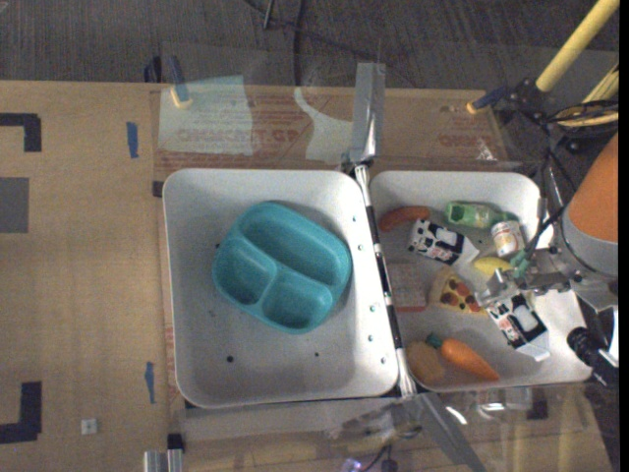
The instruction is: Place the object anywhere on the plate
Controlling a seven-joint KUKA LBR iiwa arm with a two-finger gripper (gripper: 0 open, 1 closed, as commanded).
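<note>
While the gripper (499,285) hangs low over the right bin (393,264), its fingers are too small and blurred to read, so I cannot tell whether they stand wide, narrow, or closed on anything. Task's thing: not identifiable with certainty; likely one of the items crowded beneath the tool, namely the pizza slice (453,292) at its 9 o'clock, the yellow piece (490,263) at 12 o'clock, or the black-and-white carton (518,324) at 5 o'clock. Destination: teal divided plate (283,265), three compartments, lying in the left bin (187,293), well apart at the gripper's 9 o'clock. Risks, as judged: crowding may cause a pinch on two items or a nudge with no grasp; the thin slice may slip; a low carry may clip the raised wall between the bins. Other contents: sausage (404,217), second carton (435,240), green bottle (476,213), small can (505,236), carrot (468,358). Surface: shallow white bins on a tan bench (79,264) bearing blue tape marks (132,139). Room: dark carpet (118,18) at 12 o'clock, trailing cables (285,13).
</note>
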